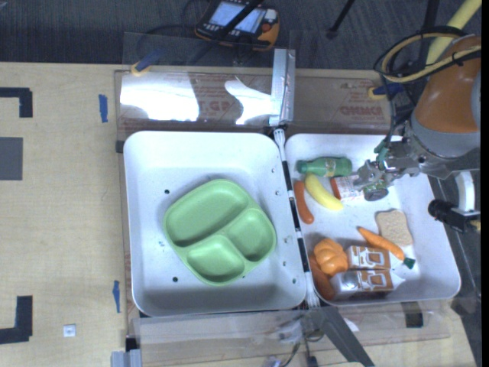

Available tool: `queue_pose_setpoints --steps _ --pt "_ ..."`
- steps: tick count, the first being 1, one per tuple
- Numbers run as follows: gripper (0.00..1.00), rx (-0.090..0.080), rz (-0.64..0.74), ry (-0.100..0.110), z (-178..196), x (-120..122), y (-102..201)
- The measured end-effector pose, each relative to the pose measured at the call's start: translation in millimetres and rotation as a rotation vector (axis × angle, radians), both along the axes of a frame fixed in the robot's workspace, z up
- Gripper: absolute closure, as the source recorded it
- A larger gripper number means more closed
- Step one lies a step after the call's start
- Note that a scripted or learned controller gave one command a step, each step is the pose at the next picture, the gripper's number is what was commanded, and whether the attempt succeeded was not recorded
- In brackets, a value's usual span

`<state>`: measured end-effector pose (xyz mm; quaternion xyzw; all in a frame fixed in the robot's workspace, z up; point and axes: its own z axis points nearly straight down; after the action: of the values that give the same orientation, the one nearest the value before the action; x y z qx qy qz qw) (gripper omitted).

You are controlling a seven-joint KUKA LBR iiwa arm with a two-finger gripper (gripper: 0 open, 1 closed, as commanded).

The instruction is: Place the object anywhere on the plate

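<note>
A green divided plate (220,229) lies in the left bin (153,159). The right bin (435,281) holds several toy foods: a green bottle (325,166), a yellow banana (322,193), a red sausage (303,202), a small red-and-white packet (348,187), a bread slice (393,225), a carrot (382,244), an orange pumpkin (331,257) and a brown juice carton (365,269). My gripper (376,180) hangs low over the right bin's upper part, just right of the packet and bottle. Nothing shows between its fingers.
The grey arm with its orange band (451,98) reaches in from the upper right. A clear plastic sheet (199,98) and a metal divider (281,86) stand behind the bins. A handheld device (235,21) lies beyond them on the floor.
</note>
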<state>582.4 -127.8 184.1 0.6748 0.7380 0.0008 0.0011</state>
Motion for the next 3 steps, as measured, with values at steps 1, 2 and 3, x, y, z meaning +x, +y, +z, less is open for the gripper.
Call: queue_pose_setpoints --steps 1,2,3 --pt "1.0 0.0 -0.038 0.001 0 17 89" --pt "1.0 -0.001 0.451 -0.002 27 19 146" --pt "1.0 0.0 0.566 0.004 0 -49 187"
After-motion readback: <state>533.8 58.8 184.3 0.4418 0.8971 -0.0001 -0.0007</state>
